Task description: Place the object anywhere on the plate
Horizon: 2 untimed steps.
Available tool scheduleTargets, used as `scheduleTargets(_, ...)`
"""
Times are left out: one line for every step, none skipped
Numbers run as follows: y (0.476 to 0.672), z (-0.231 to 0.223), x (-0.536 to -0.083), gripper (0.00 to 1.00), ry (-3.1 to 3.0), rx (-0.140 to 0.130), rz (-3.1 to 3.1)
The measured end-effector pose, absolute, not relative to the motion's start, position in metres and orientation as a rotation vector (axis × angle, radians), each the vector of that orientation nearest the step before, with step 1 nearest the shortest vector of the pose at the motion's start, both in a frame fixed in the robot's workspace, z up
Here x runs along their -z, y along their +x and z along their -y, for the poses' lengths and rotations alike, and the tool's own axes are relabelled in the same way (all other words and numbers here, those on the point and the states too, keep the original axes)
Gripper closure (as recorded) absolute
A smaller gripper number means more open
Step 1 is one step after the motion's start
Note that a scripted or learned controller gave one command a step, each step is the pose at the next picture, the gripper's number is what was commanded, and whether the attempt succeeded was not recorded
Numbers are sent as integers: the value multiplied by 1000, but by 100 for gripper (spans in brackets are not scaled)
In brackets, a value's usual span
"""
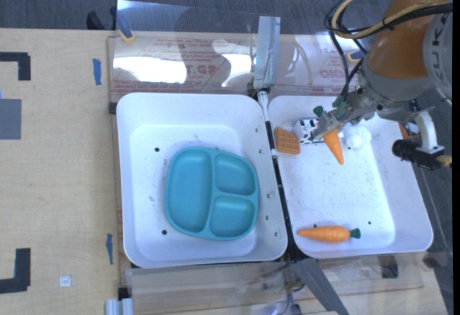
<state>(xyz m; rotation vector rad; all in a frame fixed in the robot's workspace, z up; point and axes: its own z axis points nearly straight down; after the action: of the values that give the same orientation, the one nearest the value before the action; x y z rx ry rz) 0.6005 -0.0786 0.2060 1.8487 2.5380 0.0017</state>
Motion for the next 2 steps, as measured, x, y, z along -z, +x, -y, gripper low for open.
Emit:
scheduleTargets(601,10,-241,100,1943,-8,-2463)
scheduleTargets(547,-51,-182,100,1998,6,-2432)
